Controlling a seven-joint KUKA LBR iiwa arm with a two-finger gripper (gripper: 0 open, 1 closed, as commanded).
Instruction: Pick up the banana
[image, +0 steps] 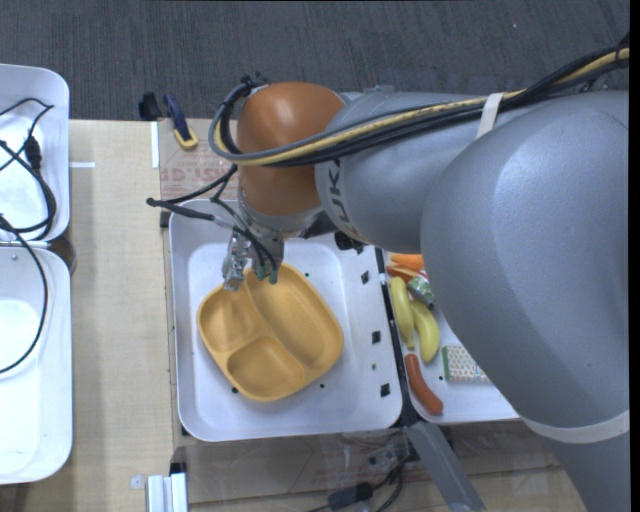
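Your pincer (250, 268) hangs over the far rim of the yellow divided tray (270, 335) in the left bin (195, 400), gripping nothing, while the banana (424, 325) lies to its right in the right bin (470, 400), with its long axis running far to near.

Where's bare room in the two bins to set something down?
Left bin: bare floor right of the yellow divided plate and along the front wall. Right bin: crowded, with banana, sausage, carrot packed together under the arm.

My grey arm reaches in from the right, its claw (250, 268) pointing straight down, fingers slightly parted.
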